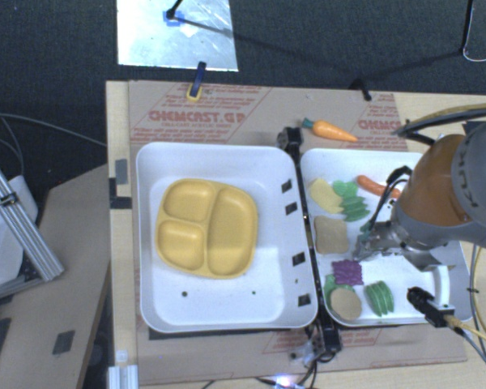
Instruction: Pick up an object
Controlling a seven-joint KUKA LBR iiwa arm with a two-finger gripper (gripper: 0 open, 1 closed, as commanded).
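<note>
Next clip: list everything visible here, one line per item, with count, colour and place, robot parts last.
bins: 2, white, side by side on the bench
divided plate: 1, yellow, left bin
carrot: 1, orange, on the bench beyond the right bin
purple piece: 1, purple, right bin
green pieces: 2, green, right bin, front and back
tan pieces: 2, tan, right bin
pale yellow piece: 1, right bin, back
arm: 1, grey and orange, over right bin
gripper: 1, above right bin's middle
</note>
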